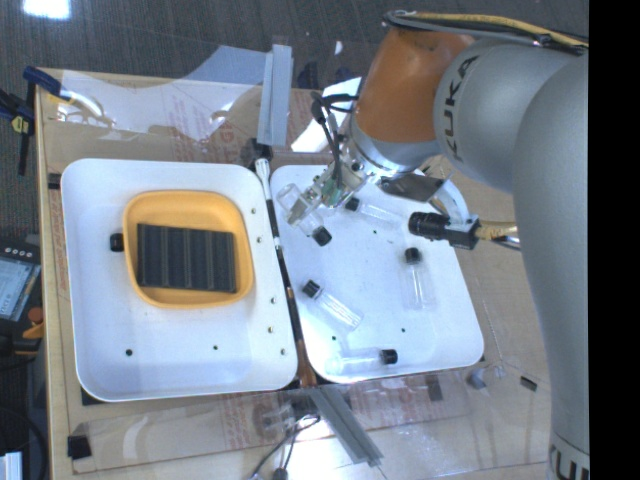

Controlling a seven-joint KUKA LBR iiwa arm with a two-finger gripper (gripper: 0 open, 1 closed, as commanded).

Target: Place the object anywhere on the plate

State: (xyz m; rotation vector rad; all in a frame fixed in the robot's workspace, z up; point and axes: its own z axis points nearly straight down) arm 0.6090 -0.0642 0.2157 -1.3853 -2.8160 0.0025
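- A yellow rounded plastic plate [155,218] with a dark ribbed insert is sat in the left shallow white bin [100,348], roughly in its middle, bit toward the far side.
- Several clear plastic vials with black caps are scattered in the right shallow white bin [450,308]: one [330,304] near the middle, one [413,276] toward the right, one [365,354] by the near edge.
- The hand [315,196] of the grey arm [500,118] with the orange band is seen low over the far-left corner of the right bin, just beside the divider between the bins.
- A clear vial [296,204] is seen right at the hand, but whether it's actually clamped can't be told, too blurry and see-through there.
- Another black-capped bit [321,236] is lying just below the hand.
- Both bins are carried by a cardboard-covered bench [150,133].
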